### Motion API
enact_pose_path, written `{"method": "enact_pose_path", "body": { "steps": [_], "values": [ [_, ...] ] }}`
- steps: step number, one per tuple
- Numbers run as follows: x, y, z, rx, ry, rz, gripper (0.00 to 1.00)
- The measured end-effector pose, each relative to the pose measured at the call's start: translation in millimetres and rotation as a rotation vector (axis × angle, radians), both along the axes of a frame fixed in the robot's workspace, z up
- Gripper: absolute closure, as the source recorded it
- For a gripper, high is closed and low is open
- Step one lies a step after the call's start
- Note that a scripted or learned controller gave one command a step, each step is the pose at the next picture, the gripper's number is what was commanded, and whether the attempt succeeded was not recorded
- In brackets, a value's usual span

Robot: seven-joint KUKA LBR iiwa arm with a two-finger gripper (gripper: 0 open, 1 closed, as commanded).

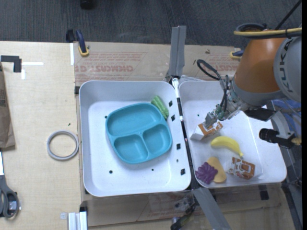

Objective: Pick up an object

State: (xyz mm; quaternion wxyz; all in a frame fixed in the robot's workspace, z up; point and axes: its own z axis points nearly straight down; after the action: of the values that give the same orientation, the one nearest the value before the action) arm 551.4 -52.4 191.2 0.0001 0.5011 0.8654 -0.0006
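Observation:
My gripper [214, 117] reaches into the right bin [268, 176] from the right and sits low, right on top of a small orange and white carton [207, 130]. A yellow banana [227, 144] lies just in front of it. Purple grapes [206, 172] with a tan piece beside them rest near the bin's front left corner. Another orange and white carton [242, 168] lies at the front right. The arm's orange band [259, 66] hangs over the bin's back right.
The left bin [91, 143] holds a blue divided plate [138, 132] with a green item [160, 106] at its back right edge. A grey ring [63, 144] and scissors [6, 199] lie on the bench to the left. A black cable [207, 69] loops behind the right bin.

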Motion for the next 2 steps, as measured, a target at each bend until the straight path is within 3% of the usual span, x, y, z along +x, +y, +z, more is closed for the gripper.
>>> {"method": "enact_pose_path", "body": {
  "steps": [1, 2],
  "values": [
    [-0.1, -0.1, -0.2, 0.0, 0.001, 0.0, 0.0],
    [-5.1, -56.9, -78.6, -0.003, -0.017, 0.122, 0.0]
  ]
}}
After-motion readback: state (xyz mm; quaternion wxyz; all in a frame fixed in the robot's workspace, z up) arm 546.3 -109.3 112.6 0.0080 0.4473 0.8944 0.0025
